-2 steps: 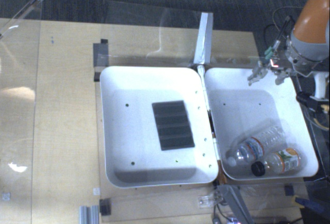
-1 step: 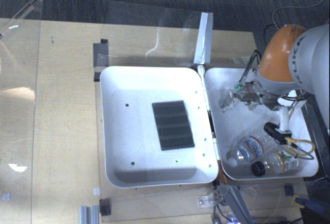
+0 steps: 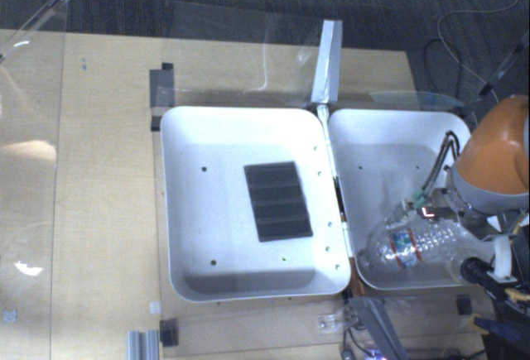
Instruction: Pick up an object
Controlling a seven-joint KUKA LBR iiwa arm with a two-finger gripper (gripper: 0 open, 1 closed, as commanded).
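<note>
1. Clear plastic bottle [image 3: 414, 244] lying on its side in the right bin [image 3: 373, 156], near the front edge, long axis running left-right, slightly raised toward the right.
2. Dark ridged block [image 3: 278, 201] flat at the middle of the left bin [image 3: 186, 184], long axis front to back, tilted slightly.
3. Arm [image 3: 497, 160] reaching in from the right, orange band over the right bin's right edge.
4. Gripper [image 3: 426, 209] just above the bottle; state of fingers: cannot tell.
</note>
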